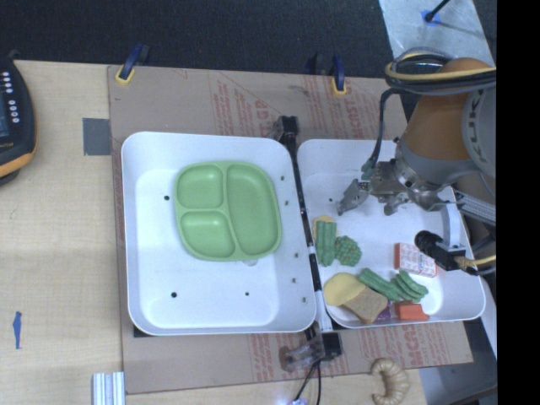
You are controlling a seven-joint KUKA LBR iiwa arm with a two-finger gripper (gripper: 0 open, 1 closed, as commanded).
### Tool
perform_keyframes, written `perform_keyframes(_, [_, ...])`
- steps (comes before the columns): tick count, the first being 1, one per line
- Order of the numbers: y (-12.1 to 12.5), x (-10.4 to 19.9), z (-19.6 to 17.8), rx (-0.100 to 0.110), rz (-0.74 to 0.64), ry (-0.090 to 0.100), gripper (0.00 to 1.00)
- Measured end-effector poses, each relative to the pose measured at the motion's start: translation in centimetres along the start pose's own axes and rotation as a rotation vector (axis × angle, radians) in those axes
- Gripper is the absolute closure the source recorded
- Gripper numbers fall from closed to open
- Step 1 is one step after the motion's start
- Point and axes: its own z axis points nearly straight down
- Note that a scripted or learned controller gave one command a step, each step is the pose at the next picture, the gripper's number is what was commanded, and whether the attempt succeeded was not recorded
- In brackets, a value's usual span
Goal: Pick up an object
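**Gripper open over right bin, nothing held**

The two-finger gripper [371,202] hangs over the upper part of the right white bin [337,163], above bare floor. Its fingers [349,200] are spread apart with nothing between them. The grey arm with orange band [439,129] comes in from the right.

The pickable items all sit in the lower half of that bin, apart from the gripper:
- The green ridged plastic piece [325,230] is near the left wall, touching the dark green broccoli-shaped toy [348,250] on its right.
- The yellow rounded plastic piece [340,287] is at the front left, and the tan bread-slice toy [364,305] overlaps its right edge.
- The green pea-pod toys [393,285] lie slanted, just right of the bread slice.
- The red-and-white small box [415,260] is near the right side, just above the pods.
- The orange-red block [411,312] is by the front wall, below the pods.
- A purple scrap [385,315] sits between the bread slice and the block; it is too hidden to identify.

In the left white bin [211,298], a pale green three-compartment plastic plate [228,211] lies flat in the upper middle.

Both bins sit on a brown cardboard sheet [211,99]. A tan curled object [390,380] lies on it in front of the right bin. An orange-and-black handheld unit [13,121] is at the left edge.
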Motion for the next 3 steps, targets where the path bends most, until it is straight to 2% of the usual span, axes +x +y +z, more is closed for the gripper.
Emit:
perform_keyframes(1, [7.5,-7.2,-0.1,-0.021,0.005,-0.008,0.00])
perform_keyframes(2, [-5.2,-6.1,0.0,-0.003,0.003,-0.001,0.00])
perform_keyframes(3, [-9.8,0.9,5.4,-0.003,-0.005,0.003,0.00])
